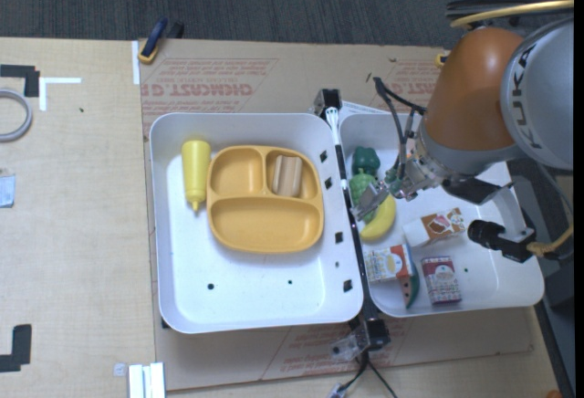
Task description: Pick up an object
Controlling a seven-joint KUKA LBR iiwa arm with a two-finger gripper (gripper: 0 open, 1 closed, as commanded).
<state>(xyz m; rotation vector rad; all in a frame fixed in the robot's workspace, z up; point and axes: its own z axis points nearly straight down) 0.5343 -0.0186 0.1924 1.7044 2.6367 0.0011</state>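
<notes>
My gripper (377, 196) is low in the right bin (511, 296), at its left side. It sits directly over a yellow banana (383, 220) and a light green piece (360, 187), with a dark green piece (366, 158) just behind it. The grey wrist and orange band (470, 95) hide the bin's back part. Whether anything is held between the jaws is hidden by the gripper body.
The left bin (182, 296) holds a yellow divided plate (265, 227) with a tan cylinder (287, 174) in its back right compartment, and a yellow bottle (194, 170) beside it. The right bin also holds a small carton (387, 263), a red box (442, 279) and an orange-and-white packet (443, 225).
</notes>
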